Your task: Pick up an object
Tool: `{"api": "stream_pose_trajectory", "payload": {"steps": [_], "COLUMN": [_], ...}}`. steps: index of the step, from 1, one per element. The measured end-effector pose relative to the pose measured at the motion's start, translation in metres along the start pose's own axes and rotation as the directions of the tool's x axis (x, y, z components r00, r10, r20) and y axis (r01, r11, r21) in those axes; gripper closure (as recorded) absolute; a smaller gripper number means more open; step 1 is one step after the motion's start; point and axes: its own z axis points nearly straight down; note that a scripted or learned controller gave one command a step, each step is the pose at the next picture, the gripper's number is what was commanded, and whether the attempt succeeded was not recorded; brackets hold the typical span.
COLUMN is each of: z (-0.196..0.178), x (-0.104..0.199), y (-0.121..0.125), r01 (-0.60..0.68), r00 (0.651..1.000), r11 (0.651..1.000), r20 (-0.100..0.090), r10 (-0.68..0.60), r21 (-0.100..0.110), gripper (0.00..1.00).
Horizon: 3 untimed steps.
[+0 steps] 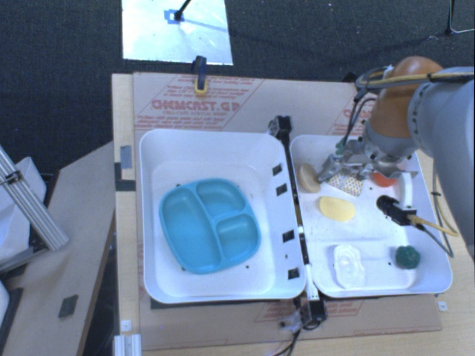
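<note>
While the arm (445, 117) was stretched in from the right edge of the frame, the gripper (343, 170) was seen low over the upper part of the right bin (438, 277), right above a speckled pad (347, 185). Open or closed could not be told. A tan piece (308, 177) was spotted just left of the gripper, an orange piece (383, 179) to its right, and a yellow disc (338, 209) just below the pad. Lower down, a white piece (347, 265) and a green lump (406, 256) were set well apart. A blue tray (209, 225) was laid in the left bin (159, 150).
</note>
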Motion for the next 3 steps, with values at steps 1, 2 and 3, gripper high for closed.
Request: {"api": "stream_pose_trajectory", "payload": {"steps": [1,2,3], "z": [-0.014,-0.077,-0.141], "x": [0.000,-0.003,-0.001], "y": [0.003,0.001,0.009], "r01": [0.001,-0.001,0.001], "r00": [1.000,1.000,1.000], "r11": [1.000,1.000,1.000], "r20": [-0.001,-0.003,-0.002], "r10": [-0.001,0.001,-0.001], "r21": [-0.011,0.001,-0.001], "gripper": [1.00,1.00,1.00]}}
